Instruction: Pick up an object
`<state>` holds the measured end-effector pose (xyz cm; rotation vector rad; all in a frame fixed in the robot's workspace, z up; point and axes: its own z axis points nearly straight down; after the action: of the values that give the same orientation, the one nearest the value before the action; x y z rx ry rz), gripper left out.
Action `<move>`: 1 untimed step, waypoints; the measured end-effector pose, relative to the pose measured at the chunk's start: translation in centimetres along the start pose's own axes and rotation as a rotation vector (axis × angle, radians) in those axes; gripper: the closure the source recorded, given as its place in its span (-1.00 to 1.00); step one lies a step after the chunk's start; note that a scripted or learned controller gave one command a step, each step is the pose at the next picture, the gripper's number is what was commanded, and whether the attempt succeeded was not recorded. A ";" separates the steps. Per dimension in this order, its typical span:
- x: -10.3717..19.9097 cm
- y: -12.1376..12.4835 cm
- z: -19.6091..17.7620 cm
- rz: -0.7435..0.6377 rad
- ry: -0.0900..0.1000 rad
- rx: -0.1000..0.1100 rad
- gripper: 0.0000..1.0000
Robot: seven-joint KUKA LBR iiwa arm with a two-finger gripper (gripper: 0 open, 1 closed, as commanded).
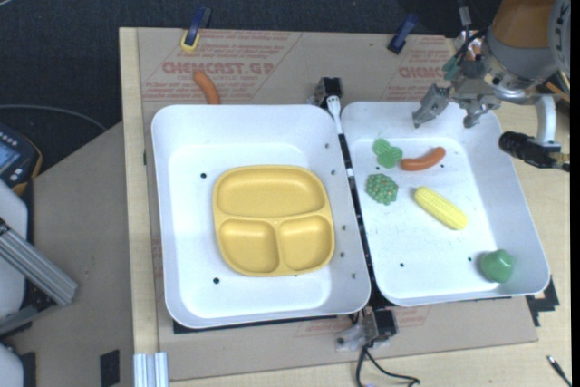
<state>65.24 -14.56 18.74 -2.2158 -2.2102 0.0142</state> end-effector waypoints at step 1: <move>0.0 0.3 -1.0 -0.003 -0.003 -0.016 -1.00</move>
<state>65.58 -14.54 19.72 -2.2222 -2.2223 -0.0005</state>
